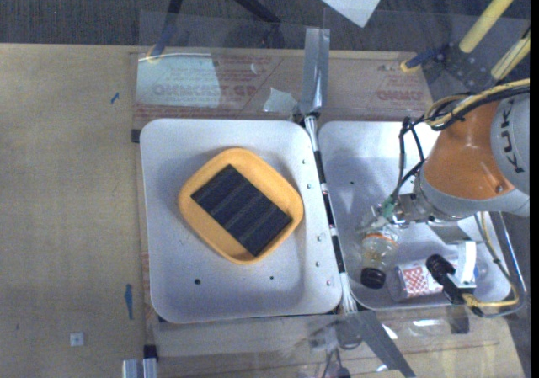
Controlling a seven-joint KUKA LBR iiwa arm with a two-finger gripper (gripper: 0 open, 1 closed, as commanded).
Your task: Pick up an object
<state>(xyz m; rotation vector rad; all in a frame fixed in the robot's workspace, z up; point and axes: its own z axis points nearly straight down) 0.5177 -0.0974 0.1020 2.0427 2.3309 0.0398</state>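
In the right bin (354,157), my gripper (391,215) hangs low over the middle, under the arm's orange band. Just below it lies a small clear plastic bottle (378,245), with its black cap (372,278) pointing at the bin's front edge. The gripper is right at the bottle's upper end, and I cannot tell whether they touch. A small red-and-white checkered packet (412,281) lies to the right of the cap. In the left bin (164,275) a yellow-orange dish (195,199) with a dark ribbed insert (242,210) sits turned at an angle.
The wall between the two bins (324,216) runs just left of the bottle. The arm covers the right bin's right half. Bare white floor shows at the right bin's back left and around the dish in the left bin.
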